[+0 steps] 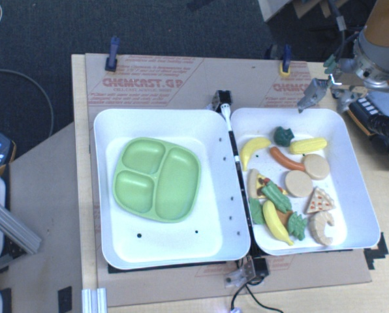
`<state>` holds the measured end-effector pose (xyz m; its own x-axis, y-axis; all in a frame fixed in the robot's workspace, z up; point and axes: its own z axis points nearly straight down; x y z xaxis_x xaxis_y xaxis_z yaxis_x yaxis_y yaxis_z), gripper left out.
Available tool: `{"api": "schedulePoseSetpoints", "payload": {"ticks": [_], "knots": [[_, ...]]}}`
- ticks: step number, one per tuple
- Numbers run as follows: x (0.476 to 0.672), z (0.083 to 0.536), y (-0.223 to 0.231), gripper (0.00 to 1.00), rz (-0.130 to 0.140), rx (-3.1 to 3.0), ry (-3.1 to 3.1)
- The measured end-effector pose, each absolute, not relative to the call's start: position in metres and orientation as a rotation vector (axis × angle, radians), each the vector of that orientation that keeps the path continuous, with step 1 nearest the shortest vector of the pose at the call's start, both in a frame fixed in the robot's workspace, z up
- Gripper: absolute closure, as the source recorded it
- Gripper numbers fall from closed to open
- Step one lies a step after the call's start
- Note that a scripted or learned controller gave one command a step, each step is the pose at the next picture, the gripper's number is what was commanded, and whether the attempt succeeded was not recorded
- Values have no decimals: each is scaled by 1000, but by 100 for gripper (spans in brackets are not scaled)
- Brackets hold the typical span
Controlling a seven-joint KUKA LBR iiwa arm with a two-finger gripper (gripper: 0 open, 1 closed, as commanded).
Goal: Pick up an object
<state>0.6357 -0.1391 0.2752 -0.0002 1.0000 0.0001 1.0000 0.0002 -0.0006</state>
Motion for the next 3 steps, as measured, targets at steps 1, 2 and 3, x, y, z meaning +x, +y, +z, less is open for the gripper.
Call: {"api": "schedulePoseSetpoints", "payload": {"ticks": [1, 2, 3], "knots": [[625, 102, -111, 0, 10, -2211, -2216], [664, 86, -118, 0, 25, -2197, -2214], [649, 192, -44, 0, -10, -2217, -2232]]}}
